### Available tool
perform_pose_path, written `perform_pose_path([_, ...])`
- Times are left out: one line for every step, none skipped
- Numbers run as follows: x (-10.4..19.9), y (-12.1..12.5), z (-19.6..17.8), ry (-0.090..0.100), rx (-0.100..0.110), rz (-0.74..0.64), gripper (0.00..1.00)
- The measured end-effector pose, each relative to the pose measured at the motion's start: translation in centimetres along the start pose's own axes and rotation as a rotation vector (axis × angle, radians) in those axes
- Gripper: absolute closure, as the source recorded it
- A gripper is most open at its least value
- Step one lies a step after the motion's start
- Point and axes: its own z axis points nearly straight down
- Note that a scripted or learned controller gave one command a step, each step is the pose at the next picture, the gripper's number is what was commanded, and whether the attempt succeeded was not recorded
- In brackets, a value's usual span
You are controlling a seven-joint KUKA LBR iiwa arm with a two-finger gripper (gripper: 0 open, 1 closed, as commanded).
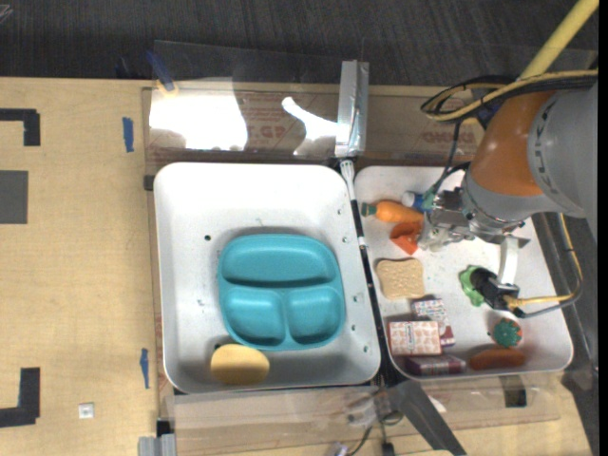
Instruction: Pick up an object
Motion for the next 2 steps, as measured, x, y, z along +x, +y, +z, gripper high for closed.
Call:
perform_pose_path([0.0, -0.1, 0.1, 0.0, 0.003, 0.0, 0.0])
perform_pose_path([0.0, 0.0, -0.9, 0.001, 0.0, 0.001, 1.0])
